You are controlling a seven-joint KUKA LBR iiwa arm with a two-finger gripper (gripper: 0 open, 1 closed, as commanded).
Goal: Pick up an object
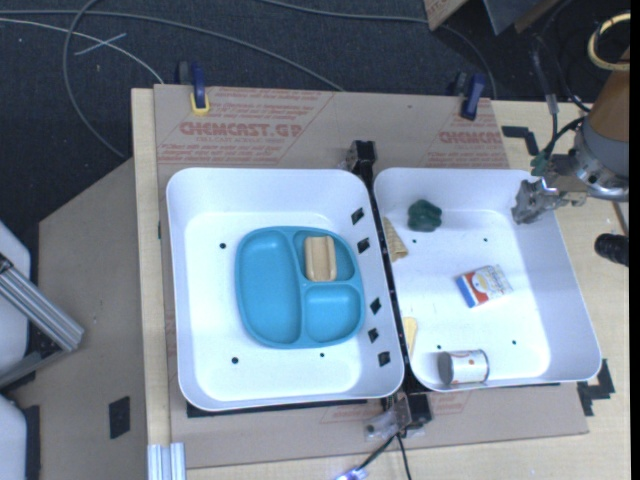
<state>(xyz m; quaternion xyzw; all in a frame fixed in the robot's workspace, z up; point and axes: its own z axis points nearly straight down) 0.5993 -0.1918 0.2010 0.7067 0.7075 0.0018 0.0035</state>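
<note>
In the right bin (560, 298) lie a dark green lump (425, 215) near the back, a small blue, red and white box (484, 285) in the middle, and a small can on its side (462, 366) at the front edge. My gripper (530, 204) hangs over the bin's back right corner, well to the right of the green lump, with nothing visible in it. The left bin (200, 298) holds a blue divided plate (298, 286) with a tan block (319, 258) in its upper right compartment.
Tan pieces (396, 243) lie along the divider between the bins, one near the back and one (409, 331) toward the front. Clamps (199, 96) hold the cardboard at the back. Cables run over the dark floor behind the bench.
</note>
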